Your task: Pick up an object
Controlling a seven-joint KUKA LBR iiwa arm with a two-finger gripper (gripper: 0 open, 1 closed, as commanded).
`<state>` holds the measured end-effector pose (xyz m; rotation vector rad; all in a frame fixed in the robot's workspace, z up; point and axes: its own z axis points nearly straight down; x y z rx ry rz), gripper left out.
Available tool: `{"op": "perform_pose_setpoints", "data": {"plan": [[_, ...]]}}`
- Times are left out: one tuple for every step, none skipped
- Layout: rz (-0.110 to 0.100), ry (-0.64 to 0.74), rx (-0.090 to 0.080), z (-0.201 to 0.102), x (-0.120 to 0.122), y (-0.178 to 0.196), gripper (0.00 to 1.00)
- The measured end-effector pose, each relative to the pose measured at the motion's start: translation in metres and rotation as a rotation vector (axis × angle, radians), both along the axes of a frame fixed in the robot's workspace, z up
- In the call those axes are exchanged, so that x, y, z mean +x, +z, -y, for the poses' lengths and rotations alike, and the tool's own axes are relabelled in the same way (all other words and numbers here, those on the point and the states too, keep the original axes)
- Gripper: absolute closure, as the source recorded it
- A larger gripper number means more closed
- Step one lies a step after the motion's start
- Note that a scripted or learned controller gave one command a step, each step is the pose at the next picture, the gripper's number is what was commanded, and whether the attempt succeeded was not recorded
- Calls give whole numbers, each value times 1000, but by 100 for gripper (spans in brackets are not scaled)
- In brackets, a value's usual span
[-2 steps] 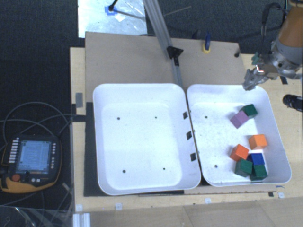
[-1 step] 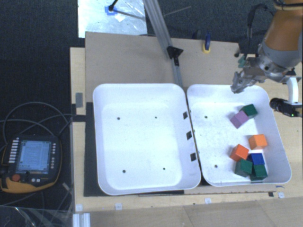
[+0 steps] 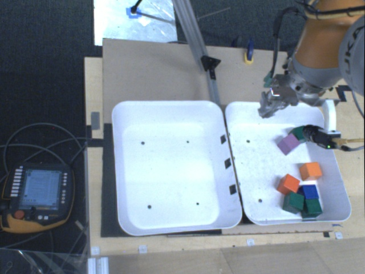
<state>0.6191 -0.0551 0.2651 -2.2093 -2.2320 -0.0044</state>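
My gripper (image 3: 269, 107) hangs over the far edge of the right bin (image 3: 251, 170), with nothing visible in it. A purple block (image 3: 288, 144) lies a short way to its near right, and a green block (image 3: 297, 133) touches that block's far side. Toward the bin's near right corner sit two orange blocks (image 3: 311, 170) (image 3: 288, 184), a blue block (image 3: 310, 191) and two dark green blocks (image 3: 295, 201) (image 3: 312, 208) packed close together.
The left bin (image 3: 165, 210) stands beside the right one, and a ridge with black clips (image 3: 228, 163) runs between them. A slanted grey pole (image 3: 194, 33) rises behind the bins. A teach pendant (image 3: 37, 196) lies off the bench at the left.
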Motion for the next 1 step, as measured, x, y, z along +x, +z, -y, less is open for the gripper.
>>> {"op": "perform_pose_setpoints", "data": {"plan": [[-3,0,0,-49,-20,-18,100]]}}
